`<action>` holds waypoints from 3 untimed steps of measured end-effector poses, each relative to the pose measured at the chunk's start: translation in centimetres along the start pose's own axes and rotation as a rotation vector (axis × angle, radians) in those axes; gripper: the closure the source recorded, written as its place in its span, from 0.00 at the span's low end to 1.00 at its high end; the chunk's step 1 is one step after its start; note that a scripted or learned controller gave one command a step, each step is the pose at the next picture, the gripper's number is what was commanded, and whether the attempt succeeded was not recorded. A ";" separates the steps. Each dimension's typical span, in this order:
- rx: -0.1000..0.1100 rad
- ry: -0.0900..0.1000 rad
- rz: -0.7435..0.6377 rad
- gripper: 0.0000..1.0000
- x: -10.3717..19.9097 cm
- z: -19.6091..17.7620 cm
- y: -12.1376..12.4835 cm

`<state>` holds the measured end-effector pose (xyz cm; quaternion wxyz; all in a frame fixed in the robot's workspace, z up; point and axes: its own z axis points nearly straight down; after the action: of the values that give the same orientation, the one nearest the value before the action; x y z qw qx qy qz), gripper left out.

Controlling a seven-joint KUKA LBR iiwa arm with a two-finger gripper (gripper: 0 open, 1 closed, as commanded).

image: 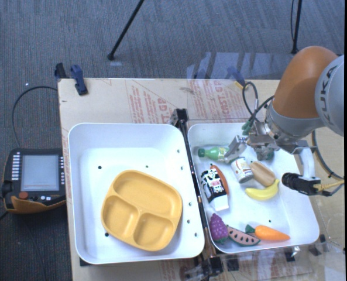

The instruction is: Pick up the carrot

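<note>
The carrot [271, 233], a smooth orange cone with a green top, lies in the right bin's [305, 224] near corner beside a watermelon slice [242, 236]. The hand [256, 147] hangs at the bin's far side, well apart; whether it is open cannot be told. A good grasp would pinch the thick middle, across the taper.

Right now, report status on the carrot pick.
End effector over right bin's far half, finger state unclear. Carrot at near right corner, untouched. Watermelon slice touching its left end; banana between arm and carrot.
</note>
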<state>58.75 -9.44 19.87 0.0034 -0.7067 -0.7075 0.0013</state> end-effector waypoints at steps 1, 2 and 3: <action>0.002 0.000 -0.259 0.00 -2.6 5.2 -5.2; 0.003 0.002 -0.454 0.00 -6.0 11.6 -11.4; 0.001 0.004 -0.445 1.00 -6.0 10.7 -11.3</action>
<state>47.43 -15.41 9.25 0.0052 -0.5330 -0.8461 -0.0004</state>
